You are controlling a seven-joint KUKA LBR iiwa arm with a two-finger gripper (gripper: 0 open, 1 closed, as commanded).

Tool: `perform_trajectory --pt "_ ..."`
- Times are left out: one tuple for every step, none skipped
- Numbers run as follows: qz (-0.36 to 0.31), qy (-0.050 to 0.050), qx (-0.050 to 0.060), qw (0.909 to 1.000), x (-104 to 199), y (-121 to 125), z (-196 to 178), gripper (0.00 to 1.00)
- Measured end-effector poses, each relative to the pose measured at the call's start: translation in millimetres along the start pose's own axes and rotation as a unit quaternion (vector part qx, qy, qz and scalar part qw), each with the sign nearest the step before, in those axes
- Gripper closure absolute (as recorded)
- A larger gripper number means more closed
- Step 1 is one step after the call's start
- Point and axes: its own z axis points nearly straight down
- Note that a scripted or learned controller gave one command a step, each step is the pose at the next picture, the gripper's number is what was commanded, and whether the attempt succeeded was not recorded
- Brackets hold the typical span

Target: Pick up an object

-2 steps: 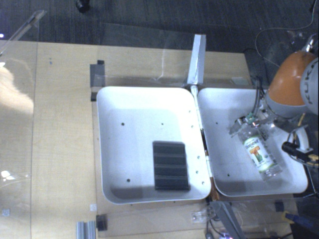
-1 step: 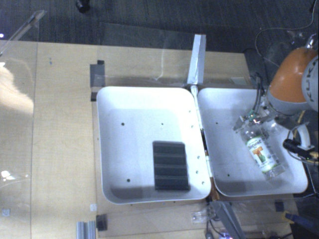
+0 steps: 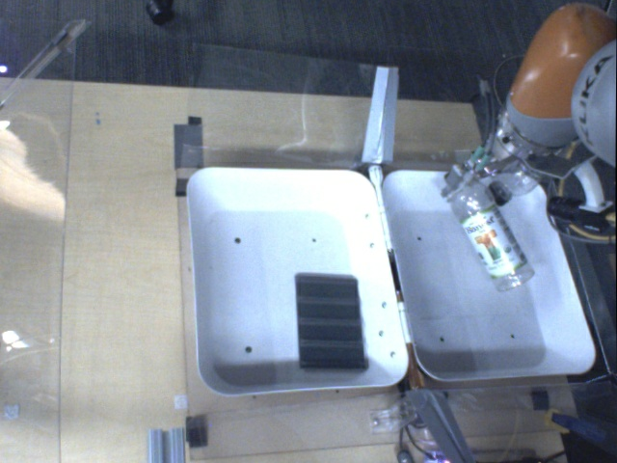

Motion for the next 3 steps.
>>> perform_trajectory --pt "0.000 0.000 0.000 1.0000 -0.1 0.1 -0.3 0.00" --pt "0.064 0.000 0.001 0.9980 2.1 -35.3 -36.9 0.00" --pt "0.014 0.004 0.009 0.9999 -28.7 -21.7 90.7 0.00"
